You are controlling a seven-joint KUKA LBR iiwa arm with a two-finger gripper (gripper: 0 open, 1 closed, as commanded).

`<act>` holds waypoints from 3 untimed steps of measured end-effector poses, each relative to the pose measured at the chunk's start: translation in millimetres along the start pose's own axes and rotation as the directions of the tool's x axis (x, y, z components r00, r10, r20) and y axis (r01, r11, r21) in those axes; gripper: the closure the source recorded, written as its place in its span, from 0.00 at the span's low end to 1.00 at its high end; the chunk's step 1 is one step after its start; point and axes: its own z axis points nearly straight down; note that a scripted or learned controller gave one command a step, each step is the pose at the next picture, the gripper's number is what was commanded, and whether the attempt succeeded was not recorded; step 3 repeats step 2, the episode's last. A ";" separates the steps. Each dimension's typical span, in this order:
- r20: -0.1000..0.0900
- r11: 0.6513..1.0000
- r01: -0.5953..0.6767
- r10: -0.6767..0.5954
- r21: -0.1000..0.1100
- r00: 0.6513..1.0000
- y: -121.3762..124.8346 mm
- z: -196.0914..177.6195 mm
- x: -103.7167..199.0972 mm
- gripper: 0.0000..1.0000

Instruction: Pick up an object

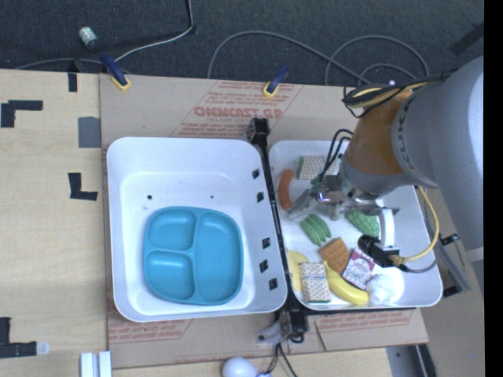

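Gripper (308, 200) hanging low over right bin (409, 293) — fingers' state impossible to tell. Orange sausage (285, 186) lying just beside it; green pickle (316, 228) sitting just below. Blue plate (192, 254) resting in left bin (126, 159).

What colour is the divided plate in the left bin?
Light blue; the divided plate shows plainly in the camera view.

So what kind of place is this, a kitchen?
Probably a robot test bench, not a kitchen: a grey arm reaches into a white bin of toy food, with loose cables and tape marks.
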 end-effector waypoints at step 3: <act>0.004 1.000 0.000 0.000 -0.005 1.000 -31.7 -10.2 -2.2 1.00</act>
